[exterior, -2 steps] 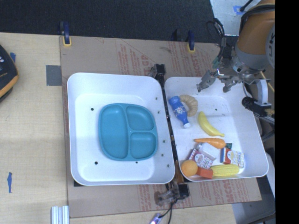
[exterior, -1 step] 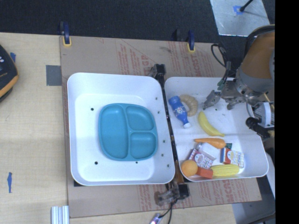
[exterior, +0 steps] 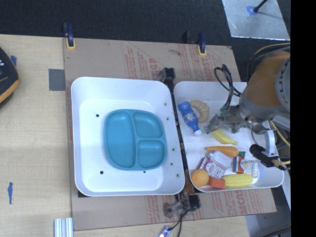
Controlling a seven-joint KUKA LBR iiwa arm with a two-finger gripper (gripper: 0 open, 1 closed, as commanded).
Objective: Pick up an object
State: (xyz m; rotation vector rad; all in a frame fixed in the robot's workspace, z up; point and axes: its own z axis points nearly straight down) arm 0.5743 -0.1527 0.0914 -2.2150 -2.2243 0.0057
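Fingers point(exterior: 213, 128) look spread, nothing between them; gripper point(exterior: 223, 124) hangs low in the right bin point(exterior: 210, 87), just above the yellow banana toy point(exterior: 224, 138). Step: approach, no grasp yet. Next, prob. drop straight onto the toy and close w/o nudging the carrot point(exterior: 222, 151) beside it.

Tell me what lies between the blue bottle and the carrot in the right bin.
In the camera view, a yellow banana lies between the blue bottle and the carrot, on the right bin floor.
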